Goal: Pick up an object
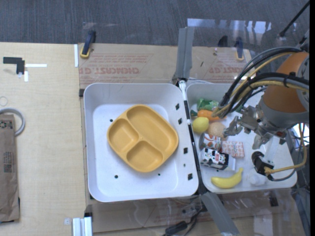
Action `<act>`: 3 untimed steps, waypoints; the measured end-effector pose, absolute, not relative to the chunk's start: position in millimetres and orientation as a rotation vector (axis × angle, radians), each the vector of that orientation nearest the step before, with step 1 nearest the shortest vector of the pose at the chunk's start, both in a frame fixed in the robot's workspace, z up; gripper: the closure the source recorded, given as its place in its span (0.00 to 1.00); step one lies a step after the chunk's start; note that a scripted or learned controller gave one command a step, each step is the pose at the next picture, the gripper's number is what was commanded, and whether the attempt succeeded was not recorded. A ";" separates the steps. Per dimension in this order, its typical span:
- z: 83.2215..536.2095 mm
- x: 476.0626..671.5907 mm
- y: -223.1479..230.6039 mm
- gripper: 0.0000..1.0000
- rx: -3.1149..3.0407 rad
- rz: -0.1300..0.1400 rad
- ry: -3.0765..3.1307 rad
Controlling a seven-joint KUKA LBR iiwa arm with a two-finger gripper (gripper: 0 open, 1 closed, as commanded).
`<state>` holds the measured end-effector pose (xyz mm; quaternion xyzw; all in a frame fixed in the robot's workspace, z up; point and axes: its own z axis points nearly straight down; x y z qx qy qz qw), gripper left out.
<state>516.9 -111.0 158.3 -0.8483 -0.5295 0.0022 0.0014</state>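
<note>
The gripper [246,127] is hanging over the right bin [290,181], aiming toward the lemon [200,125]; whether its claw is spread, I cannot tell.

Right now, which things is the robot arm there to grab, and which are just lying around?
For the job, in the right bin:
banana
lemon
orange
small cartons
gripper, hanging above them

Just lying about:
yellow divided plate in the left bin
brown paper bag
blue clamp
</note>
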 end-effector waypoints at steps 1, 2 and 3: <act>90.7 555.9 -129.2 0.00 -2.988 0.007 -0.969; 134.3 527.3 -188.1 0.00 -2.593 0.004 -1.773; 90.4 546.7 -171.4 0.00 -2.822 0.005 -1.377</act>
